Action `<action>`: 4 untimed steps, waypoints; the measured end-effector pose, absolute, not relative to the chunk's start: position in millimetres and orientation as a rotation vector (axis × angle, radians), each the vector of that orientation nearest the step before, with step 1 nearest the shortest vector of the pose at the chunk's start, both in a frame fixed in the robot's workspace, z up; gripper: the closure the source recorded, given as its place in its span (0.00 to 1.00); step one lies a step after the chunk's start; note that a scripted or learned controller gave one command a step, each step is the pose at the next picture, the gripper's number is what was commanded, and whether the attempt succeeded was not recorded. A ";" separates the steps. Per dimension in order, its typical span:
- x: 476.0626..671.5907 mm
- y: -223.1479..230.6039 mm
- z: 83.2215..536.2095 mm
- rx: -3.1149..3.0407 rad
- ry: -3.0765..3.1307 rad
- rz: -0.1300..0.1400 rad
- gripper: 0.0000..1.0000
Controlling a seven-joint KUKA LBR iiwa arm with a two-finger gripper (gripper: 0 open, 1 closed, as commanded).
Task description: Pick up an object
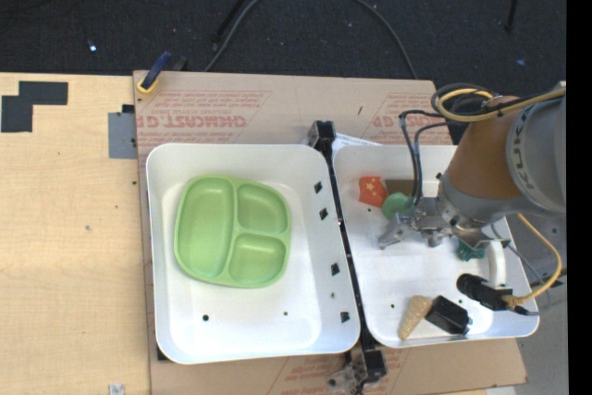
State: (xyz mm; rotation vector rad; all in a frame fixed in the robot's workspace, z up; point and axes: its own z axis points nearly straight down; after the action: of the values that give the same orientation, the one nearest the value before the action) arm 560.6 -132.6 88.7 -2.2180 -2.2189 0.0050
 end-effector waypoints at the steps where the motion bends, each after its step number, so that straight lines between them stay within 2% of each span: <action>1: 561.7 -133.4 101.2 -2.222 -2.220 0.001 1.00; 3: 560.0 -138.9 214.3 -2.224 -2.223 -0.003 1.00; 4: 569.5 -98.0 215.8 -2.218 -2.224 -0.001 1.00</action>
State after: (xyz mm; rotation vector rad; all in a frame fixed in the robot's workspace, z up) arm 569.5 -98.0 215.8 -2.2177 -2.2243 -0.0007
